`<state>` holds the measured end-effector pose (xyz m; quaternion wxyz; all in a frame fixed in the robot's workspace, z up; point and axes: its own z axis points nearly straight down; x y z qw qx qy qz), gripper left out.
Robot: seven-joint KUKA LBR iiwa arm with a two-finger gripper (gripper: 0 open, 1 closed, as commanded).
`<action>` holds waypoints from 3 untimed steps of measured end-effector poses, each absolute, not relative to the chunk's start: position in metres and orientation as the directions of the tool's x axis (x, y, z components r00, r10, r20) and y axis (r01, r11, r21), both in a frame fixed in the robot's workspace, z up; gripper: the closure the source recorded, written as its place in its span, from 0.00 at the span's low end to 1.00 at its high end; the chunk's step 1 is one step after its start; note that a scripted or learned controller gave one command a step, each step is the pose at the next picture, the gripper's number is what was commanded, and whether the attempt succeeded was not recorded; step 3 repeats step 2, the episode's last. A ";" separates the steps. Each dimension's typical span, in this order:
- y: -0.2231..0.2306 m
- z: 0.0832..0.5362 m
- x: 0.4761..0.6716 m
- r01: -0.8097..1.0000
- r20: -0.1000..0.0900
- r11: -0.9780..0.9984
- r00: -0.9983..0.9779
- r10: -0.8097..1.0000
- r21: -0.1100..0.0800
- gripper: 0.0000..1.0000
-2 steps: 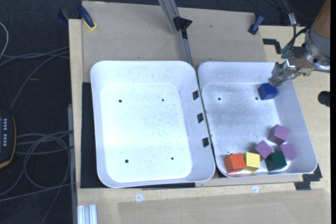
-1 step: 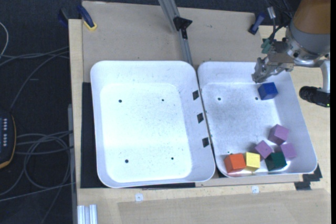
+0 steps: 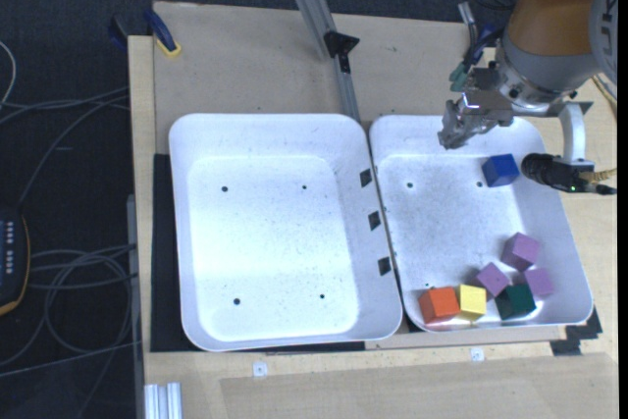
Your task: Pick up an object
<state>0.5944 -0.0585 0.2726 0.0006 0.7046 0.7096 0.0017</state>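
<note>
Orange block (image 3: 440,303) near front rim; claw (image 3: 457,134) above right bin (image 3: 432,201).

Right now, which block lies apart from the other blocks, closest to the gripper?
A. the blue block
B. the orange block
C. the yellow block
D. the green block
A: the blue block sits alone near the top of the right bin, just beside the gripper, while the other blocks cluster at the bin's lower corner.
</note>
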 end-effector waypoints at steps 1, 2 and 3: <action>-0.004 0.277 0.600 1.000 0.002 0.007 -0.007 1.000 0.003 1.00; 0.043 0.271 0.595 1.000 0.002 0.006 -0.006 1.000 -0.002 1.00; 0.043 0.271 0.595 1.000 0.002 0.006 -0.006 1.000 -0.002 1.00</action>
